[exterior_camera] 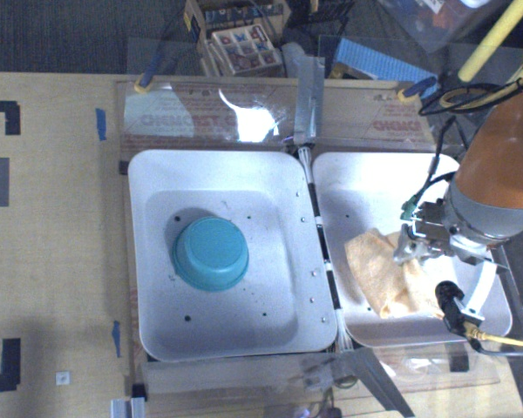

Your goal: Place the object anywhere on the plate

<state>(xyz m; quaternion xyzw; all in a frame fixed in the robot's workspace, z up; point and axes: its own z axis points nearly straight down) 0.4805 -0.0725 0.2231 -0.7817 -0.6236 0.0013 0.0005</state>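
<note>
step: grasp cloth | tan cloth (382,273) lies crumpled in right bin (349,174) | gripper (416,249) sits at its right edge, jaw state cannot be told | teal plate (211,252) in left bin (157,181) | advice: pinch a raised fold, lift clear of the divider before crossing

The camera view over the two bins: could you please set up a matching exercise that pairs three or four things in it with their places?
Things:
1. round blue upturned plastic bowl
2. crumpled tan cloth
3. gripper
4. strip of blue tape

Places:
A. on the wooden bench, left of both bins
B. in the left white bin
C. above the tan cloth's right part, in the right bin
D. on the floor of the right white bin

Pairs: 1-B, 2-D, 3-C, 4-A
</note>
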